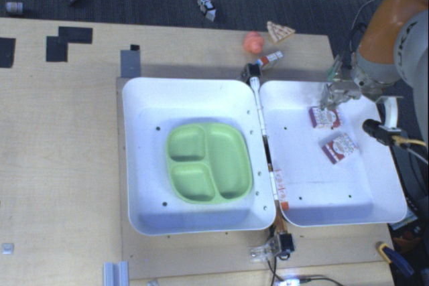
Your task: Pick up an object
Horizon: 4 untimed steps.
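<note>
Two white bins sit side by side on the worktop (60,164). Well left of the tool (331,94), the left bin (144,110) holds one green divided tray (209,162) with three compartments. The right bin (295,104) holds two small red-and-white packets: one packet (324,118) lies directly beneath the tool, the second packet (339,147) just below and right of it. How far the tool is open cannot be told; nothing is visibly gripped.
</note>
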Available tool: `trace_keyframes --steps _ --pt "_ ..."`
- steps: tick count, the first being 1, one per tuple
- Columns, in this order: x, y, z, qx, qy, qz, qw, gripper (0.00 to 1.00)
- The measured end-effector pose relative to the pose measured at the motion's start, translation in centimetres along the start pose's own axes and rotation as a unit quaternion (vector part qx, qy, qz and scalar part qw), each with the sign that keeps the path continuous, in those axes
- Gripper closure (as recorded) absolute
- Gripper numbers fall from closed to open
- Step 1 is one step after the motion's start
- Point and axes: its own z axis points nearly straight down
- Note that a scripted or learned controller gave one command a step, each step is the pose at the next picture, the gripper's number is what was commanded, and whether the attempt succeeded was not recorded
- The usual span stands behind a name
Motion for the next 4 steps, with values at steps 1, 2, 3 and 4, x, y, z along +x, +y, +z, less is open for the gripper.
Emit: trace_keyframes --steps 1,2,3,4 --pt "-4.5 -3.6 -1.8 0.003 0.000 0.002 1.0000 1.00" --pt "1.2 0.6 -7.7 0.001 0.001 0.001 1.0000 1.00" --pt "10.6 -2.7 -12.9 0.002 0.001 0.001 1.0000 1.00" --pt "10.5 0.5 -5.7 0.004 0.001 0.001 1.0000 1.00"
